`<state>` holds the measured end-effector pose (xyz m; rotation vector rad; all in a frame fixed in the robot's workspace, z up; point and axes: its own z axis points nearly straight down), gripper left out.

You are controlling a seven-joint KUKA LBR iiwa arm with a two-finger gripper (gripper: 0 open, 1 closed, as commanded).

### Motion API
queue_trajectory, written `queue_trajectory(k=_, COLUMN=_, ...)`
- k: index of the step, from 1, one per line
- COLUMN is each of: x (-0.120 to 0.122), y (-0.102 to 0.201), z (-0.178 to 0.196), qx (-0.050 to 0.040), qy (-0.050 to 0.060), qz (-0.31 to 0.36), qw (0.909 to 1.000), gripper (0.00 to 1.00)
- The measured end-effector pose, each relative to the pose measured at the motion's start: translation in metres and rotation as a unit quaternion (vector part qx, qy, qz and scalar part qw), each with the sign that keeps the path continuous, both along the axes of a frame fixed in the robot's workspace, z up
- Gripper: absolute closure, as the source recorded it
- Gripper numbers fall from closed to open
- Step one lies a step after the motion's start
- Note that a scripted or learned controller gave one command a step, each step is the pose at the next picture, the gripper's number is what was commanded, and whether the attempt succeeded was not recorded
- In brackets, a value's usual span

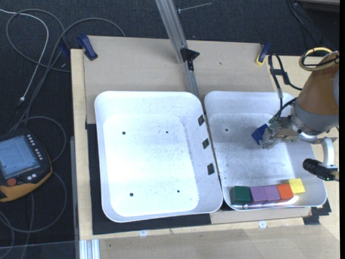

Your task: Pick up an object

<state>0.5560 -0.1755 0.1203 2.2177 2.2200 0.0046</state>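
Honestly, the gripper (268, 138) hung over the right bin (237, 112) with something blue at its jaws; couldn't tell whether it was gripped. Blocks (268, 192) sat at the front wall, probably light, rigid, easiest pinched across flat sides.

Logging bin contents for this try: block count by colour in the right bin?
Green block: 1
Purple blocks: 2
Orange block: 1
Yellow block: 1
Blue block, at the end effector: 1
Total: 6, all in the right bin.
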Motion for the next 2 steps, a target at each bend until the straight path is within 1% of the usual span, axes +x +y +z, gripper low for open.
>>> queue_trajectory(k=1, x=0.0, y=0.0, z=-0.001, qx=0.0002, qy=0.001, qz=0.0, qw=1.0, gripper=0.0)
queue_trajectory(k=2, x=0.058, y=-0.02, z=-0.021, qx=-0.0006, qy=0.0, qz=0.001, qw=1.0, gripper=0.0)
